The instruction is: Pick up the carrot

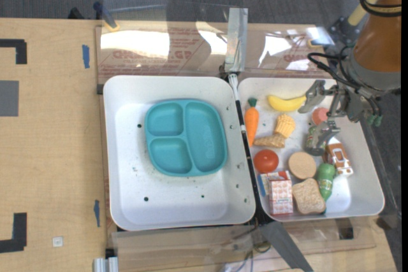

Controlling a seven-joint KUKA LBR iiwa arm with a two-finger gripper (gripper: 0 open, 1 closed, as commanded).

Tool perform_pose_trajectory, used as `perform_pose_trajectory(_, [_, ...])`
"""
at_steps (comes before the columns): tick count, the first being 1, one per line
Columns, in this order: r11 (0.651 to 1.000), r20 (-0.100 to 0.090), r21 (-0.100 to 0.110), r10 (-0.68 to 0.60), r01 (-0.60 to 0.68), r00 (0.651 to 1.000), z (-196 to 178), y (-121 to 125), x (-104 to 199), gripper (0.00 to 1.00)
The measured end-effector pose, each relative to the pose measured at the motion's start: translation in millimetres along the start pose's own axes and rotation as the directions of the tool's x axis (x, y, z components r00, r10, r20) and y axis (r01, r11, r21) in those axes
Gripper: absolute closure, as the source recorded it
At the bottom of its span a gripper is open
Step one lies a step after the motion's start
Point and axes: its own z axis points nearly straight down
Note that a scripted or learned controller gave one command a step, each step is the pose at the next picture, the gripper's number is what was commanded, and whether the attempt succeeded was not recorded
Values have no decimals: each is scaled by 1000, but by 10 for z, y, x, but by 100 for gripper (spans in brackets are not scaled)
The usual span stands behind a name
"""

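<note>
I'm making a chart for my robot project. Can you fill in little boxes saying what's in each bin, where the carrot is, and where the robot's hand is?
left bin: a teal divided plate
right bin: toy food, all of it here
carrot: by the right bin's left wall, green top pointing away from the camera
next to the carrot: banana, corn, tomato
gripper: over the right bin's right part, apart from the carrot
carrot picked up: not yet

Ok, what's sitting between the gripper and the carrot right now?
In the camera view, the banana and the corn cob lie between the gripper and the carrot, all inside the right bin.
</note>
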Motion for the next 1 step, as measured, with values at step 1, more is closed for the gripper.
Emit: perform_pose_trajectory(1, [996, 7, 1, -88, 88, 996, 1270, 145, -276, 0])
